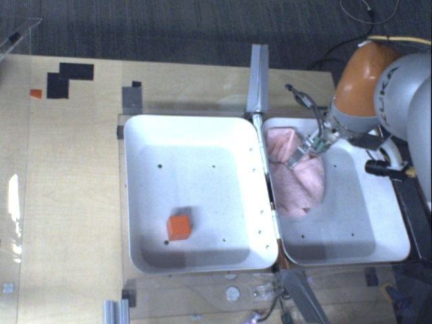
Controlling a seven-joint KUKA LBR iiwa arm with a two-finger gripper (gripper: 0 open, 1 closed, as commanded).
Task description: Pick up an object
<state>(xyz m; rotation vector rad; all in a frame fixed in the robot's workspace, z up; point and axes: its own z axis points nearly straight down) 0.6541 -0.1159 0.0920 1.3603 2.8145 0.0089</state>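
Our hand (305,150) sits low in the right bin (351,241) directly on the pink cloth (302,181), whose long axis trails away toward the bin's near wall; we cannot tell its grip state.

The robot's arm (398,93) is built of smooth, rounded light-grey housings, with one glossy orange dome-shaped band (361,79) above the wrist. Dark lettering runs along the edge of the grey shell next to the orange part. Thin black cables loop beside the wrist, and a black bracket juts from the grey body. The small metal two-finger gripper (305,152) is silvery grey with dark fittings and a speck of green
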